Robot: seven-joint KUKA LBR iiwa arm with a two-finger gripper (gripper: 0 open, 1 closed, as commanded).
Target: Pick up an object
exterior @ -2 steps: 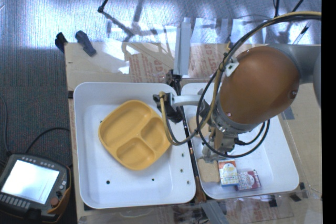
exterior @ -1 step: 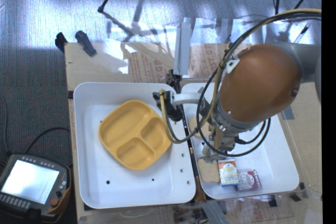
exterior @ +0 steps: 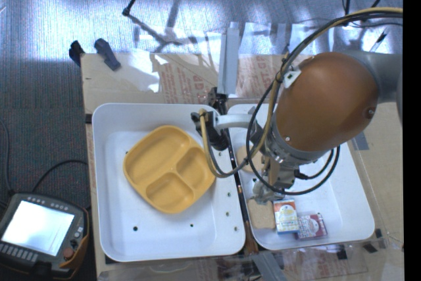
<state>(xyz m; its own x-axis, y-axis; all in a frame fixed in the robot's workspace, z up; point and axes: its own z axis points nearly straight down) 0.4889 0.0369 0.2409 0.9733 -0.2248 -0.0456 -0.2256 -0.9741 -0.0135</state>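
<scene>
Objects (exterior: pixel 287 216) for picking, two small cartons, were seen lying untouched in the right bin (exterior: pixel 355 197), beside the lowered gripper (exterior: pixel 265 192), whose state could not be told; nothing was judged lifted yet.

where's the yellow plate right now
The yellow divided plate lies flat in the left bin, toward its right half, across the divider from the gripper.

Sunlight patches fall across grey carpet (exterior: pixel 59 3) behind the cardboard-topped bench (exterior: pixel 125 79).

Two white bins (exterior: pixel 105 141), one yellow divided plate (exterior: pixel 170 169), two small boxes (exterior: pixel 286 216).
</scene>
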